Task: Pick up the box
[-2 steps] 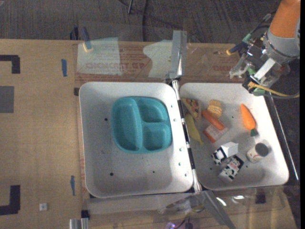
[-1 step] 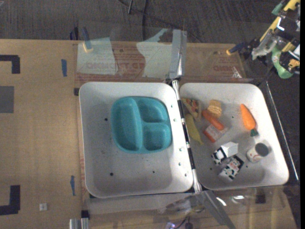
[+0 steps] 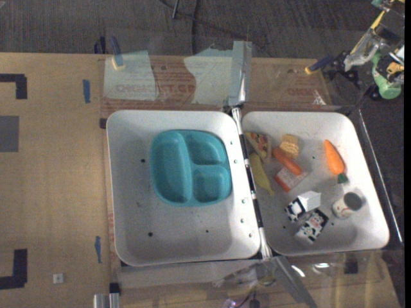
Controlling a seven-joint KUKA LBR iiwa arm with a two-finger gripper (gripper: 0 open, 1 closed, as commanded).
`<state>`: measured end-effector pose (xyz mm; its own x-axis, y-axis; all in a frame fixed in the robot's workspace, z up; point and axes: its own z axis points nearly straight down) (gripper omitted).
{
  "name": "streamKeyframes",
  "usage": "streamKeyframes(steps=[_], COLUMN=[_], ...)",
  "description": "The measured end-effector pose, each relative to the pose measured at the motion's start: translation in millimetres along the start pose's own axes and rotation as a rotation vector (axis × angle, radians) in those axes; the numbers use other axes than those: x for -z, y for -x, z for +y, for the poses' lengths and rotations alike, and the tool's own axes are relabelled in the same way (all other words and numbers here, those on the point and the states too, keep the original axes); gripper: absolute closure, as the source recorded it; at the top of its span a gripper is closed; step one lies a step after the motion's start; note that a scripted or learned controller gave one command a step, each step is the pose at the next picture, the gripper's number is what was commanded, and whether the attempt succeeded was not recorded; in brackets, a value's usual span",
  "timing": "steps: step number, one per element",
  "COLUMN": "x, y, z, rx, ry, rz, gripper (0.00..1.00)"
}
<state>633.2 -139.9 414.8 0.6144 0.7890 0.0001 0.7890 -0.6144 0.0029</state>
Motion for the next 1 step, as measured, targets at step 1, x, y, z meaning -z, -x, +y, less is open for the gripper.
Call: streamKeyframes(steps=[1], x=[-277.8], y=[-6.7], z=[-19.9], rx=[-0.374], ry=[-0.007], rz=[-0.002], gripper=[0.0])
